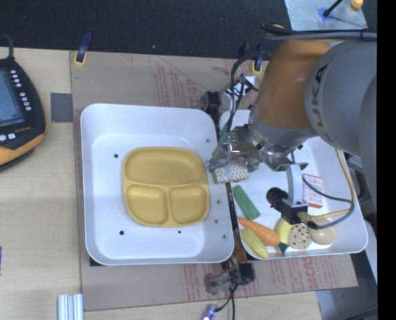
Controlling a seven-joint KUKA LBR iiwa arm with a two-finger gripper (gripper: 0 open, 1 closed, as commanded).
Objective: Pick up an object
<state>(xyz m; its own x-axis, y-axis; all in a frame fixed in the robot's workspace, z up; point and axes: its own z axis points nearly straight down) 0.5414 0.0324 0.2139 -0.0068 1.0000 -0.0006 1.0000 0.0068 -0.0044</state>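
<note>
A robot lab: teach pendant (8,112) on wooden bench (31,212); cardboard underlay (151,79) with blue clamp (83,47)

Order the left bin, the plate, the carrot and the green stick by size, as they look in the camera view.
Largest: left bin.
Next: plate.
Last: carrot and green stick. These two look about alike, so I do not rank them.

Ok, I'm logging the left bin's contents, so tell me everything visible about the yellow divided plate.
The yellow divided plate looks like matte mustard plastic, a rounded rectangle with three wells: one wide across the far side, two smaller side by side nearer the camera. It lies flat, right way up, in the left bin, towards its right wall.
</note>
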